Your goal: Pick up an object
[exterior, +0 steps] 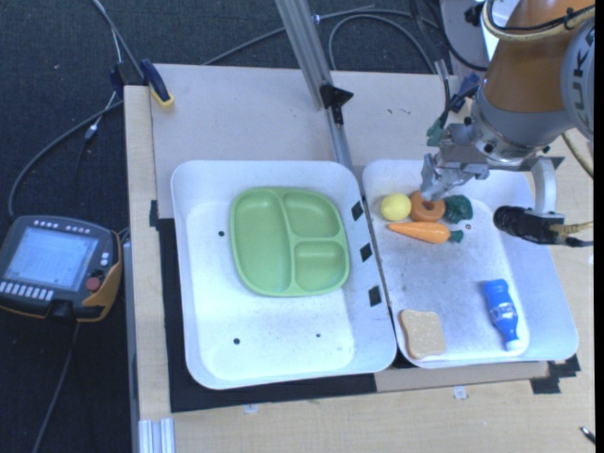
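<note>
The right bin (547,300) holds several toy items. A yellow lemon (395,206), a small orange round piece (427,209) and a dark green piece (460,208) lie together at its far left end, with a carrot (420,232) just in front of them. A blue tube (500,311) and a slice of bread (423,333) lie near the front. My gripper (436,187) hangs low over the far part of this bin, directly above the orange round piece and close to it. Nothing visible is lifted off the bin floor.
A green divided plate (290,241) lies in the left bin (203,328). A metal pole (311,45) rises between the bins at the back. A black cable fitting (528,223) sticks over the right bin's right side. A teach pendant (57,267) rests off the bench at left.
</note>
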